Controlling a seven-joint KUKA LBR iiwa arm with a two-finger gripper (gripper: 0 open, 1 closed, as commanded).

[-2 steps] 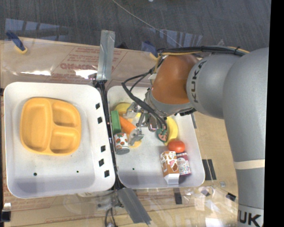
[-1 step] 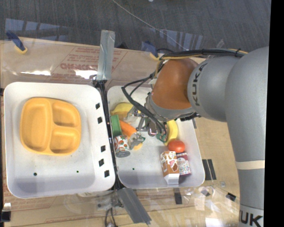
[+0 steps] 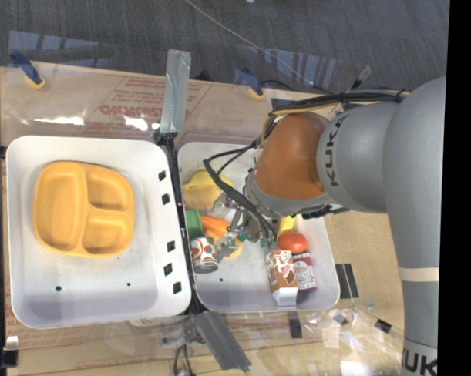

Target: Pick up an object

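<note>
Left bin point(image 3: 31, 292): holds a yellow divided plate point(image 3: 84, 207), lying flat in the upper half, well apart from the arm.

Black divider point(image 3: 175, 220) runs between the two bins, with strips of grey tape point(image 3: 176, 89) above it on the worktop point(image 3: 84, 101).

Right bin point(image 3: 239, 299): cluttered upper half. From its left wall inward: a pale yellow lumpy item point(image 3: 201, 191) near the top, a green piece point(image 3: 193, 222) just under it, an orange carrot-like piece point(image 3: 213, 224) beside that, and a small red-and-white can point(image 3: 205, 253) lying lower down. Further right, a red tomato-like ball point(image 3: 293, 242) touches the top of a brown-and-red carton point(image 3: 288, 275) lying near the bin's lower right.

Pincer point(image 3: 238, 231): low in the right bin, amid the carrot piece and the can. Cables and the wrist hide its tips, so whether it is released or clenched I cannot tell. No item is visibly between the tips.

Arm point(image 3: 375, 165): grey links and orange band come in from the right and cover the bin's upper right.

Judgement: grasp attempt under way on the cluster by the divider; likeliest target is the carrot piece or the can. To do it well: centre over one item only, keep clear of the bin wall, clamp fully before raising, lift straight up and slowly so neighbours are not dragged.
</note>
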